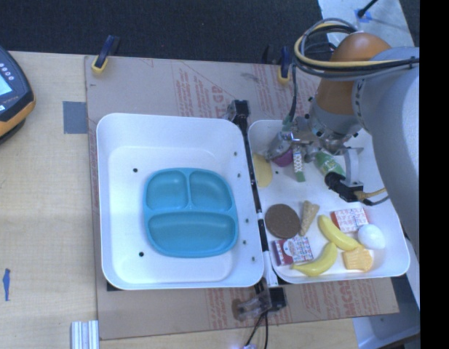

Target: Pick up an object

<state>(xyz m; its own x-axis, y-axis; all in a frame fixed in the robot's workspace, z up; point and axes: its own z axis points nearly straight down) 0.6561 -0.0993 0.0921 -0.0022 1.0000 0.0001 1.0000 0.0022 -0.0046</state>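
— Two bins (108, 195) sit side by side, and the gripper (300, 151) is down at the far end of the right one, over a little heap by the left wall. Is it holding anything?

— I cannot tell. The wrist hides the tips; whether they are apart or closed on something is not visible. A purple piece (284, 160) and a green piece (327, 162) lie right under it, touching or nearly so.

— So which object is it after?

— Probably one of those two. The rest lie nearer the camera: a brown disc (282, 220), a banana (337, 233), a second banana (316, 262), a white egg (370, 236) and an orange cracker (357, 259).

— What could go wrong?

— The items under the tool are crowded, so the tips may land on two at once, or push one against the wall and close on nothing. The yellow piece (262, 171) at the wall could also get nudged.

— Any readable writing?

— Two small red-and-white packets (349, 217) carry print, too small to read. The blue divided plate (189, 211) in the left bin is plain.
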